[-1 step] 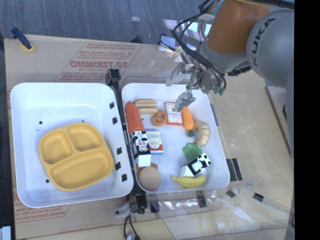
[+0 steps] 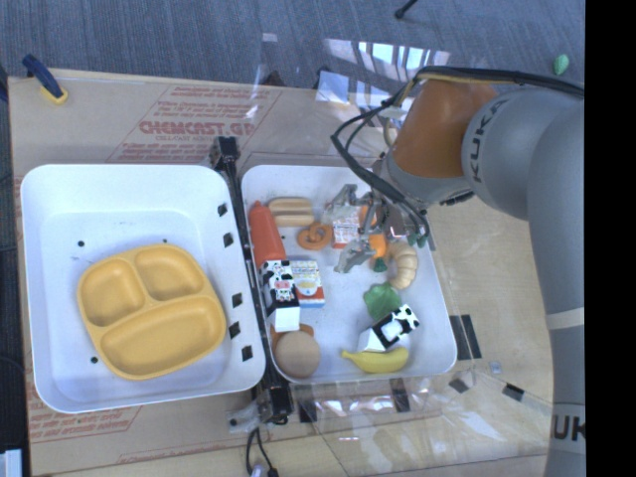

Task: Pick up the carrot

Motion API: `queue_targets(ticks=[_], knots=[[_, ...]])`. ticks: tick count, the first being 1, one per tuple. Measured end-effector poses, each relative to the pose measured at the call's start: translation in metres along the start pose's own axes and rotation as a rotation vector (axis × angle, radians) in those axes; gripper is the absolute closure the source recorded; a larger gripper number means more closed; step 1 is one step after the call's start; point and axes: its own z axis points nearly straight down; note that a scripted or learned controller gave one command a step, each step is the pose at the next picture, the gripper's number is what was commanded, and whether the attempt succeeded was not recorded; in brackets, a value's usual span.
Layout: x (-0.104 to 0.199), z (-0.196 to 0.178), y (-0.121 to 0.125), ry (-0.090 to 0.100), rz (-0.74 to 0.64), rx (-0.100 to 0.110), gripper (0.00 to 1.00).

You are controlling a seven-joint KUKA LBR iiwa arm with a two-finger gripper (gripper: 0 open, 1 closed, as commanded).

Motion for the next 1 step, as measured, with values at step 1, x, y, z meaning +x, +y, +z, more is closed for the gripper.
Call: queue_targets(ticks=[1], knots=[[-0.0070, -0.0204, 0.0017, -0.020, -0.009, 0.005, 1.00]])
